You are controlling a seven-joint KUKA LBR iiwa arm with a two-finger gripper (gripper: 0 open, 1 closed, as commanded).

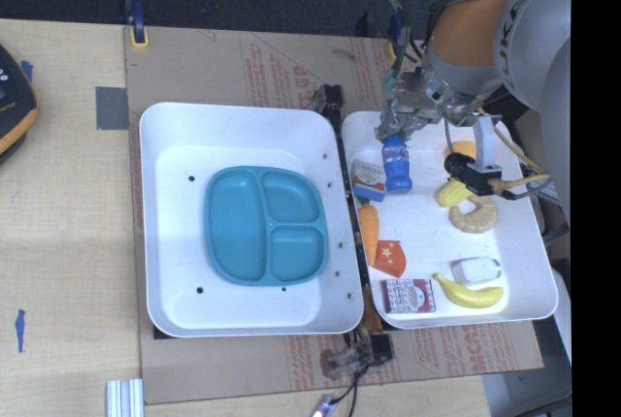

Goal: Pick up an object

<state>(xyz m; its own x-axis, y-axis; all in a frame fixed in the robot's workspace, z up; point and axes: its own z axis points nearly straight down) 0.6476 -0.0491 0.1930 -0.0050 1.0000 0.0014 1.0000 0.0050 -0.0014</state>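
While the hand (400,119) hangs low over the far end of the right bin (539,240), I cannot tell from where I stand whether it is wide or narrow: the metal parts at the wrist blur together against the white wall. Right beneath it, touching or very nearly so, stands a small blue bottle (396,165), its top end pointing up toward the hand. I would take that bottle as the thing being gone for, though nothing shows it gripped or lifted; it looks to be resting on the bin floor. So the pick seems to be at the reaching or closing stage, with the grasp unconfirmed and the lift left to do.

Just to the left of the bottle lies a small blue and white packet (368,180), pressed near the bin's left wall. Below that come an orange carrot (369,223) and a red card with a yellow star (389,256), then a red and white box (408,295) at the near edge. Off to the right sit a tan ring-shaped piece (474,215), a yellow bit beside it, a white object (475,269) and a banana (471,293). The left bin (165,211) holds a blue divided plate (265,224). Both bins rest on brown cardboard laid over the wooden surface (58,240).
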